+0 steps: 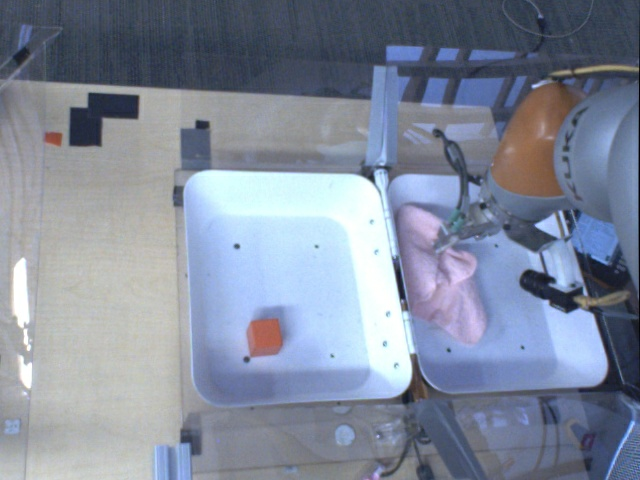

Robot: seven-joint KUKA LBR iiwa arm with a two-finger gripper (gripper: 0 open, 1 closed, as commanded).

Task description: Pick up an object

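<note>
- Nearest the bottom edge, the front lip of the wooden bench (100,368) carries some clear plastic fittings and a bit of metal framing just below the two bins.
- In the left bin (215,268) a small orange block (265,337) sits alone toward the near left corner of the floor, well apart from everything else.
- The right bin (560,368) lies just beside it, the two rims touching along a grey centre strip dotted with fasteners.
- A pink cloth (445,293) lies crumpled in the right bin, hard against its left wall, running from the middle of the bin toward the near side in soft folds.
- The gripper (458,230) is down at the far upper part of that cloth, its tip right on the fabric, and the cloth looks bunched up there; from where I stand I cannot tell whether the pincer is released or clenched, nor whether it has any fabric in it.
- Behind it, the grey arm (605,158) with its orange band (530,153) comes in from the right, over the far right side of the bin, with black cables trailing by the wrist.
- Farthest back on the left, black shapes and a small orange mark are on the bench top, then dark floor beyond.
</note>
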